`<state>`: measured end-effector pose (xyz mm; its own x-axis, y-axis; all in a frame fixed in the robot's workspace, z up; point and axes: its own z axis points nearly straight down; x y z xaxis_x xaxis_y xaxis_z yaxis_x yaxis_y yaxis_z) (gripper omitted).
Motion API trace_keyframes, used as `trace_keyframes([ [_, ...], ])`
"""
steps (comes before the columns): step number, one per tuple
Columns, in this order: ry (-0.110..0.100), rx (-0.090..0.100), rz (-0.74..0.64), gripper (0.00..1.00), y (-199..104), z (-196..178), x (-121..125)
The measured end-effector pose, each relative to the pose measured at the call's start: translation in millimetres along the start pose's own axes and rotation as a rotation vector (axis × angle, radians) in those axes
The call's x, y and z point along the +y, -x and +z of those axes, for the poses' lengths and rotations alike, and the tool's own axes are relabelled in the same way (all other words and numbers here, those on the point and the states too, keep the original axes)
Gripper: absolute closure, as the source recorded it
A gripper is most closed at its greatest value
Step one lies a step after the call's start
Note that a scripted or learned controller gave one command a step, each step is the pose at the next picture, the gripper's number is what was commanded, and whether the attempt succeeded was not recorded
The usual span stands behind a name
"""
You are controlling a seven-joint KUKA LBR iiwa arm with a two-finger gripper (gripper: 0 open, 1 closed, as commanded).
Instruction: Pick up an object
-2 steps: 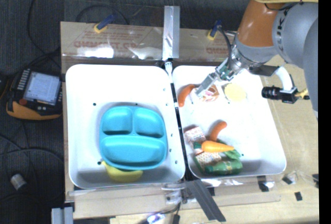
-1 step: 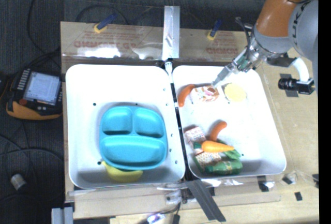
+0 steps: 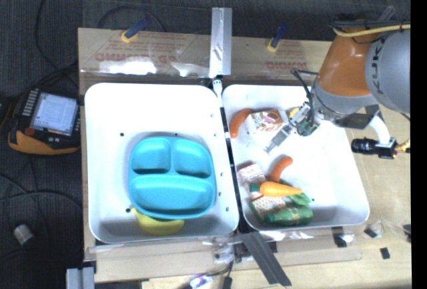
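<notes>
My gripper hangs over the middle of the right bin, reaching in from the right, its fingers pointing down-left with nothing visible between them. A wrapped bun lies just up-left of it, next to an orange sausage. Below the gripper lie a second orange sausage, a carrot, a small red-and-white packet and a green packet.
The left bin holds a blue divided tray with a yellow object poking out beneath its front edge. A metal divider post stands behind the bins. A handheld device lies on the floor at left.
</notes>
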<state>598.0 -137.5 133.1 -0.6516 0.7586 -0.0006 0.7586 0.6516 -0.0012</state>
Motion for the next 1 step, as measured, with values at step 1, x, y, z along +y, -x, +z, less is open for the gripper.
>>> trace_keyframes([
  [1,0.0,-0.001,-0.066,0.0,-37.8,-48.2,-36.7],
])
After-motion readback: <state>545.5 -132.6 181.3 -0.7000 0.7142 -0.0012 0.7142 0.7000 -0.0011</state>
